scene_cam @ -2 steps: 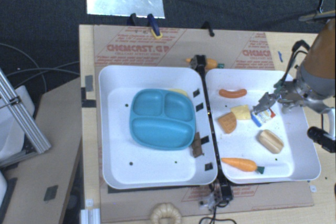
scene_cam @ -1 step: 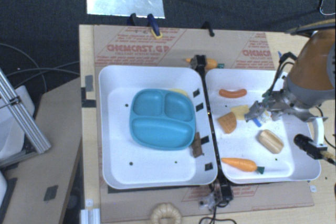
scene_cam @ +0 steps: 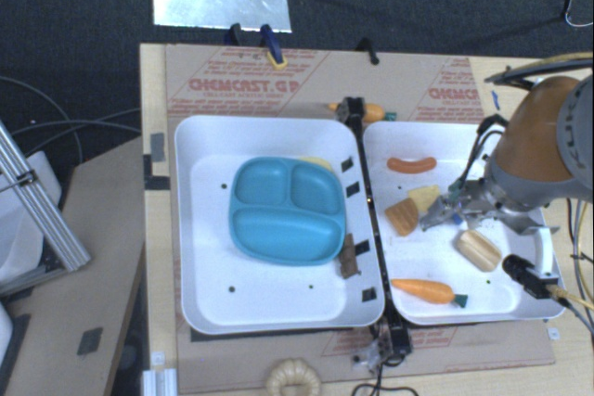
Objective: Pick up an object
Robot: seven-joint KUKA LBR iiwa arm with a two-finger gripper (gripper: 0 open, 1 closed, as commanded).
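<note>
White bins sit side by side on the bench, and we look down on both. In the left bin (scene_cam: 204, 292) we see a blue plate (scene_cam: 286, 210) with three parts. A small brown thing (scene_cam: 349, 259) lies by that bin's right wall.

In the right bin (scene_cam: 436, 311) we see toy food. A red sausage (scene_cam: 411, 165) lies near the top. Below it are a pale yellow wedge (scene_cam: 425, 197) and a brown bread slice (scene_cam: 403, 216), and these two touch. A tan block (scene_cam: 478, 249) lies further right. An orange carrot (scene_cam: 423, 290) lies near the bottom.

From the right, the arm (scene_cam: 543, 144) reaches into the right bin. We see its gripper (scene_cam: 444, 216) low down, just beside the yellow wedge and the bread slice, and above the tan block. We cannot tell how wide it is set, and we see no food in it.
</note>
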